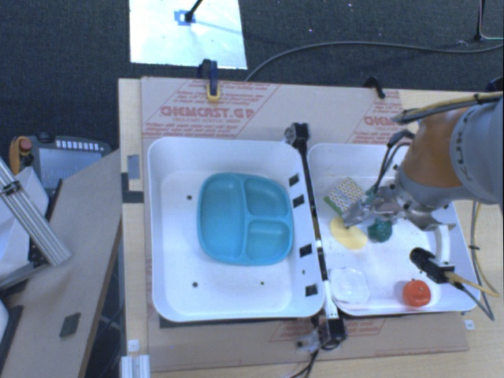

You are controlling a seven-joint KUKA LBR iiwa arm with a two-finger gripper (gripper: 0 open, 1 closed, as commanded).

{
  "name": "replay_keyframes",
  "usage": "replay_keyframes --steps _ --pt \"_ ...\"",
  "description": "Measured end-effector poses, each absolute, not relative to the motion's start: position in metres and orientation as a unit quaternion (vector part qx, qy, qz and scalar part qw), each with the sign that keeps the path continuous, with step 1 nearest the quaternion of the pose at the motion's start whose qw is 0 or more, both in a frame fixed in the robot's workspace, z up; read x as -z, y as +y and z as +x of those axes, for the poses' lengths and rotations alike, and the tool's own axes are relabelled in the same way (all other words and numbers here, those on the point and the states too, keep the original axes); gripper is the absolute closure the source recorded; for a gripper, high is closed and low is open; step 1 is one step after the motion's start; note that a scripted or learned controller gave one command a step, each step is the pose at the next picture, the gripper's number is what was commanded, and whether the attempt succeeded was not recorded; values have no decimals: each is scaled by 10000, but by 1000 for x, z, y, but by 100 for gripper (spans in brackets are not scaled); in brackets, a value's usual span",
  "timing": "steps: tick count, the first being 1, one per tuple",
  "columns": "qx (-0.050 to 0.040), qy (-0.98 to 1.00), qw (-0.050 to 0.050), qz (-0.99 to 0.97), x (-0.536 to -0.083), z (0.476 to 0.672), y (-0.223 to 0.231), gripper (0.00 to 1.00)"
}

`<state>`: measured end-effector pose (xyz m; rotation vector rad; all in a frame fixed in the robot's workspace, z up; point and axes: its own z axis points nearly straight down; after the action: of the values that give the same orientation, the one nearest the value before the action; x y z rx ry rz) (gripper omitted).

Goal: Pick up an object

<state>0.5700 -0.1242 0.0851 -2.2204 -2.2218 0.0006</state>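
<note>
2 shallow white plastic bins sit side by side on the surface (236, 109), which is covered by a printed pale sheet. The left bin (157, 211) holds a smooth blue plate (244, 219), rounded-square and moulded into 3 compartments.

In the right bin (354, 153), a small flat packet (344, 193) with a chequered pattern lies near the left wall. Below it lies a rounded yellow piece (349, 235), and nearer the front a clear, glossy plastic cup (350, 283).

The gripper (365, 213) is low between the packet and the yellow piece, right at the yellow piece's upper edge; I cannot tell whether it is released or clenched. A small teal object (381, 231) sits just beside it to the right. A round orange object (416, 293) lies well apart in the front right corner.
</note>
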Motion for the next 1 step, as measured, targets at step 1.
replay_keyframes --steps 1 --pt "10 -7074 -17 -7068 -98 571 -125 100"
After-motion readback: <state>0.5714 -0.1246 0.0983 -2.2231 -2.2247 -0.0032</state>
